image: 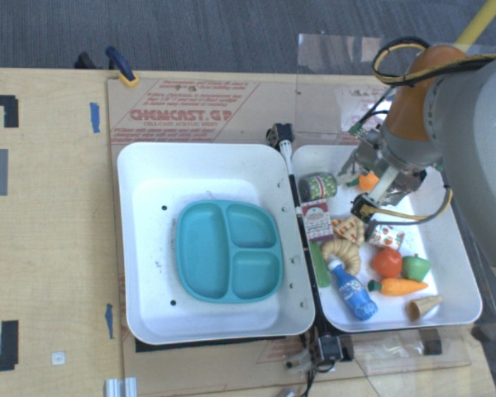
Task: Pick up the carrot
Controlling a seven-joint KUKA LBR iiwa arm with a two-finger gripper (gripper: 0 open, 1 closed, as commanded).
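The carrot (402, 286) is orange and lies on its side near the front of the right bin (463, 292), just below a red tomato (388, 261) and a green fruit (416, 267). My gripper (369, 174) hangs low over the back of the same bin, well behind the carrot and apart from it. A small orange piece (368, 181) sits right at the gripper; whether it is held or just lying beneath is unclear. The grey arm and its orange band (417, 98) cover the bin's back right corner.
The right bin also holds a green can (317, 187), a red and white carton (316, 219), a pastry (345, 242), a blue bottle (353, 289) and a cone (424, 307). A teal divided plate (229, 251) lies in the left bin (140, 222).
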